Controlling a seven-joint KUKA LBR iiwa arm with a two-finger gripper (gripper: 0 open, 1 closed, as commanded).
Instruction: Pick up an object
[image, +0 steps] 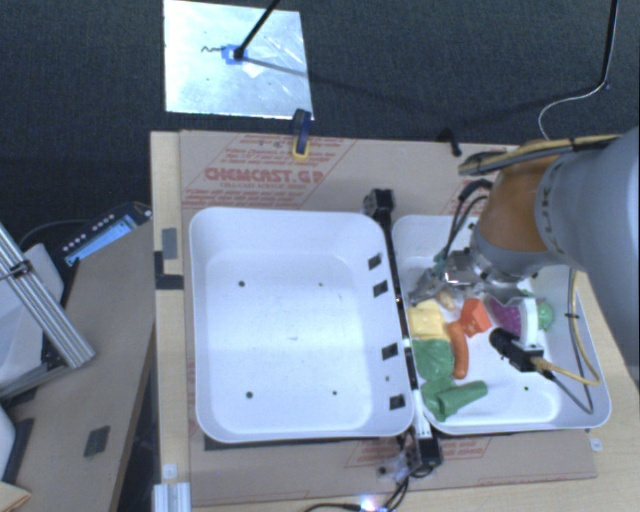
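With the gripper (455, 280) low over the right bin (570, 400), I can't tell its state. Reads as approach, nothing lifted. Yellow block (427, 320) and orange piece (474, 314) sit just below. Next: descend square, close.

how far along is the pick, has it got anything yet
Done: the arm has reached over the right bin, its pincer low above the pile. In hand: nothing visibly held; the yellow piece, orange piece and green pieces lie in the bin. Left: grasp one and lift.
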